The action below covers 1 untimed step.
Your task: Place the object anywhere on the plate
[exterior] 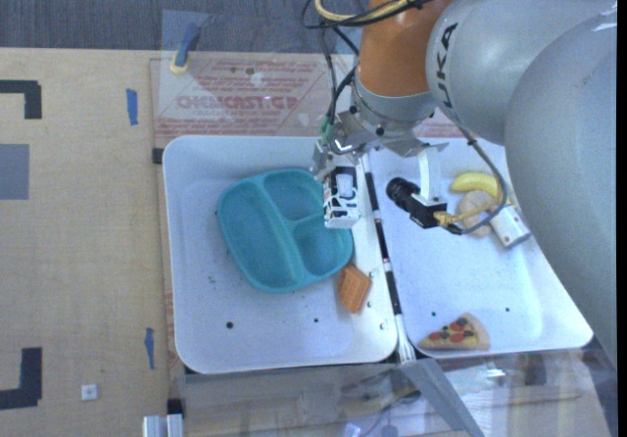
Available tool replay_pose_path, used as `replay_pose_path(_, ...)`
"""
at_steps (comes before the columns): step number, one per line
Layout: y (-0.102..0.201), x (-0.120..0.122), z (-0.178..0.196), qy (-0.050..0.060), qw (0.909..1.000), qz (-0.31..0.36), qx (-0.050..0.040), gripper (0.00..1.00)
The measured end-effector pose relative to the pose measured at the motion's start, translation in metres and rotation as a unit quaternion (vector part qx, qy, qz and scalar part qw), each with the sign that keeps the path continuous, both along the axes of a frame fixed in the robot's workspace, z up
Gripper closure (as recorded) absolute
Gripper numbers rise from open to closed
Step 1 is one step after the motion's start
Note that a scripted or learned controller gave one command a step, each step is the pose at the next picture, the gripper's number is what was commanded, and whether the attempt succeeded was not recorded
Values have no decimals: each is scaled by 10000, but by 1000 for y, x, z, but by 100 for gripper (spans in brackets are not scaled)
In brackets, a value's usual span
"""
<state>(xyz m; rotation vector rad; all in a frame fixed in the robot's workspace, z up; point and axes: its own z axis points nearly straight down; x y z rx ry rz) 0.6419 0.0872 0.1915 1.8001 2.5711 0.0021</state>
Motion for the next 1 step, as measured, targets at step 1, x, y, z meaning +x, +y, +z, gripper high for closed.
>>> replay_pose_path(1, 0, 0, 0, -2, 10000, 1, 0, 0)
